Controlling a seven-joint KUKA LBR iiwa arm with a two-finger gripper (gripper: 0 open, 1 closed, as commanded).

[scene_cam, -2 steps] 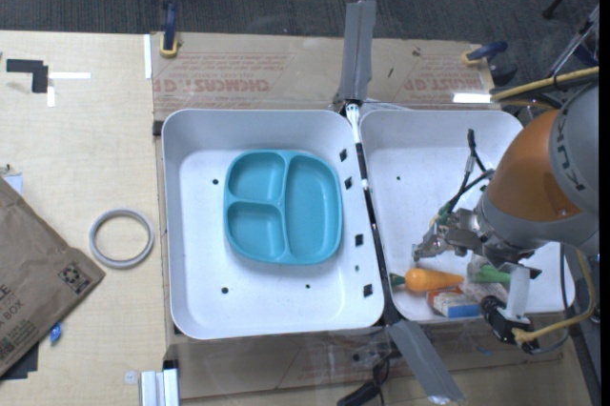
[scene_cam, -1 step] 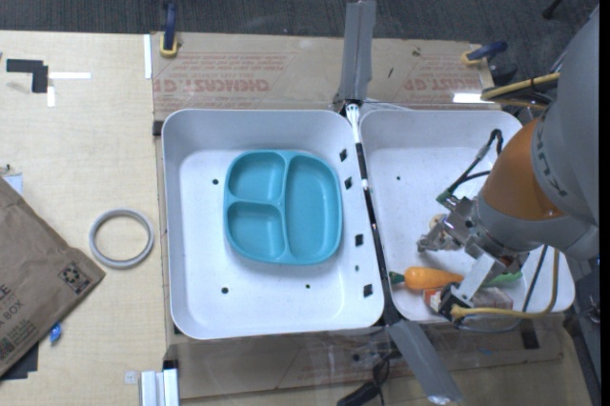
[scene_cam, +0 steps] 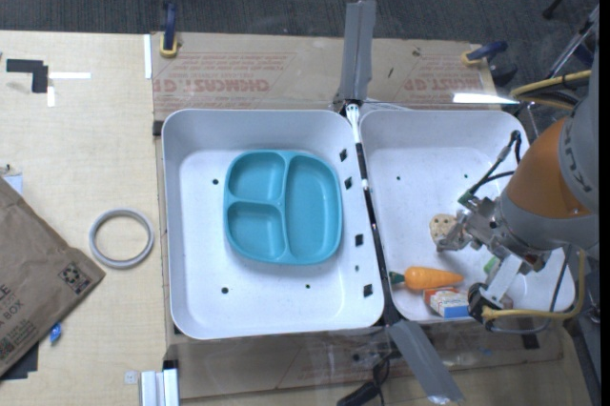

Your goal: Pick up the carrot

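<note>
a: where is the carrot?

b: the small orange carrot point(scene_cam: 434, 277), smooth and tapered with a green stub at its left end, lies on its side near the front edge of the right-hand shallow white plastic bin point(scene_cam: 419, 152). its pointed green tip faces the divider between the two bins.

a: anything close to it?

b: just in front of it, touching or nearly so, sits a small boxy red-and-white carton point(scene_cam: 448, 303). behind it, a little apart, lies a round tan cracker-like disc point(scene_cam: 441, 225) dotted with dark holes.

a: and the arm?

b: the grey arm with its rounded orange band point(scene_cam: 548, 175) comes in from the right, over the right bin. the metal gripper point(scene_cam: 457, 237) hangs just beside the disc and above the carrot's thick end. i cannot tell how the jaws stand; the metal parts blur together there. nothing visible sits between them.

a: the other bin?

b: the left white bin point(scene_cam: 181, 204) has rounded corners and a speckled floor. a glossy teal plastic plate with three compartments point(scene_cam: 284, 206) rests in its middle.

a: outside the bins?

b: on the pale wooden surface point(scene_cam: 67, 147) to the left lies a grey ring of tape point(scene_cam: 121, 237), and a brown cardboard box point(scene_cam: 33, 285) juts in at the corner.
</note>
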